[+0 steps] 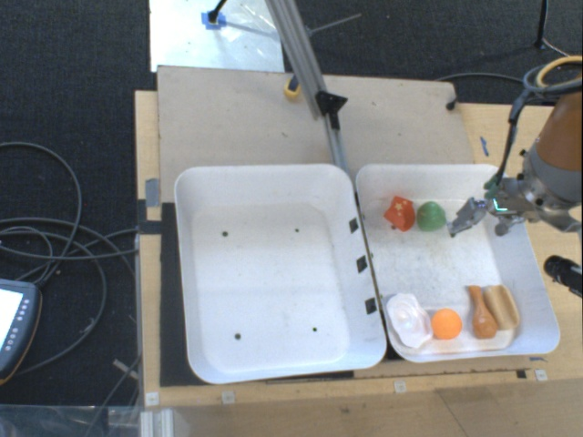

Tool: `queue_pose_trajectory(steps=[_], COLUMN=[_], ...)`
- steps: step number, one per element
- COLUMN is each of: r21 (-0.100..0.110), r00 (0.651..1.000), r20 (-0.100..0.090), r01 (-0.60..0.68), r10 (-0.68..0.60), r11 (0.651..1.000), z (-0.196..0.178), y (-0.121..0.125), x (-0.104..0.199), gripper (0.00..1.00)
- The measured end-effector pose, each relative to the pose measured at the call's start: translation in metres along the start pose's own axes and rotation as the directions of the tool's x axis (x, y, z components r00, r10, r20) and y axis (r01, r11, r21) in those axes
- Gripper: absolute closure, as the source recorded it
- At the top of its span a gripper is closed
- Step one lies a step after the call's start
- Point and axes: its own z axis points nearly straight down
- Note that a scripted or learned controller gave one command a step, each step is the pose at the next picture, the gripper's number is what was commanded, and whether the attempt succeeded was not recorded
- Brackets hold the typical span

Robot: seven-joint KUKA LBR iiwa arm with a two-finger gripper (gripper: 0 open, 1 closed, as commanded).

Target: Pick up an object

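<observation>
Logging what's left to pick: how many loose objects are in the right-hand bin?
5. A red object and green ball sit near the far wall; a clear white piece, orange ball and hot dog line the near wall. Nothing seems hidden.

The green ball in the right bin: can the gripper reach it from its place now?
Probably yes. The gripper is just right of the green ball, nothing between them; the red object lies on the ball's far side.

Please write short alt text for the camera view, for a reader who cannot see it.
The end effector hangs over the right bin, beside a green ball and a red object. An orange ball lies near the front wall.
</observation>
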Motion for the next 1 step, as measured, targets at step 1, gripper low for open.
queue_pose_trajectory(steps=[1], r21=[-0.004], r00=[1.000], r20=[0.001], r01=[-0.001], r10=[0.001], r11=[1.000], z=[-0.0021], y=[0.0008], x=[-0.0001], gripper=[0.00])
